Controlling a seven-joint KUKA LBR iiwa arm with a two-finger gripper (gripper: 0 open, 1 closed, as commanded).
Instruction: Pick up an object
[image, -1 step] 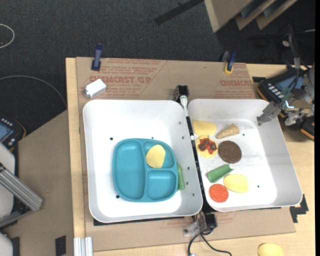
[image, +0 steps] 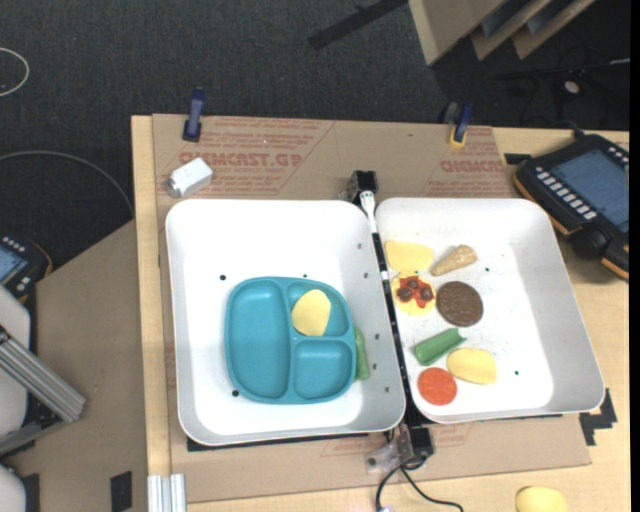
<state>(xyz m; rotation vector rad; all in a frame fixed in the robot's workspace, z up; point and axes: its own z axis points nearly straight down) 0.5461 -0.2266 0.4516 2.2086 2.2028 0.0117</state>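
The right bin (image: 530, 250) holds several toy foods: a yellow cheese wedge (image: 405, 256), a tan bread piece (image: 453, 260), a red berry cluster (image: 414, 291), a brown round patty (image: 460, 302), a green pickle (image: 438, 346), a yellow lemon (image: 472, 366) and a red tomato slice (image: 437, 385). In the left bin (image: 200, 260) lies a teal divided plate (image: 288, 340) with a yellow piece (image: 311, 312) in its upper right compartment. A green piece (image: 361, 354) lies against the plate's right edge.
A teach pendant (image: 585, 195) rests on the bench at the right. A small white block (image: 190, 177) lies on the cardboard behind the left bin. Blue clamps (image: 194, 113) hold the cardboard's far edge. A yellow object (image: 540, 498) sits at the bottom edge.
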